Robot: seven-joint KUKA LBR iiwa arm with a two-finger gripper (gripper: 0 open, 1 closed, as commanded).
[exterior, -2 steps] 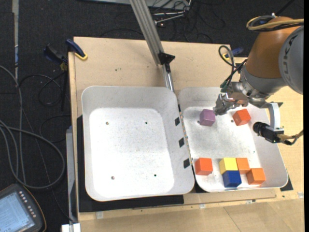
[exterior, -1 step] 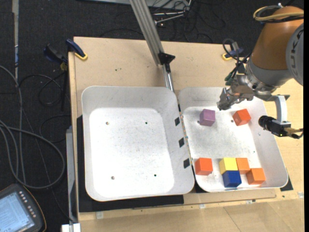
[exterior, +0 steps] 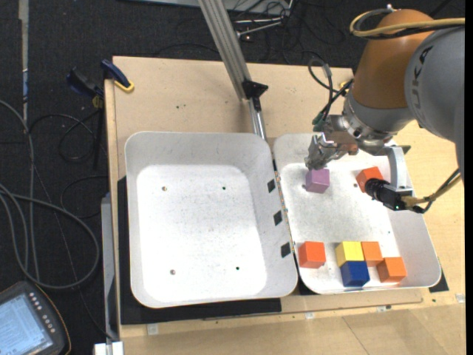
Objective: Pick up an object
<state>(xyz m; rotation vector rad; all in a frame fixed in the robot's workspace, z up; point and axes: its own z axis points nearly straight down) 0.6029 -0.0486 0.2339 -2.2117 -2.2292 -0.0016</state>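
The hand [exterior: 320, 158] hangs right above the purple block [exterior: 318, 180], its tips too dark to read — spread or pinching, I cannot tell. The block is small, pale purple, and sits near the right bin [exterior: 421, 231]'s far-left corner. An orange cube [exterior: 369, 177] is partly hidden behind the arm's black fitting — four more blocks line the bin's near edge.
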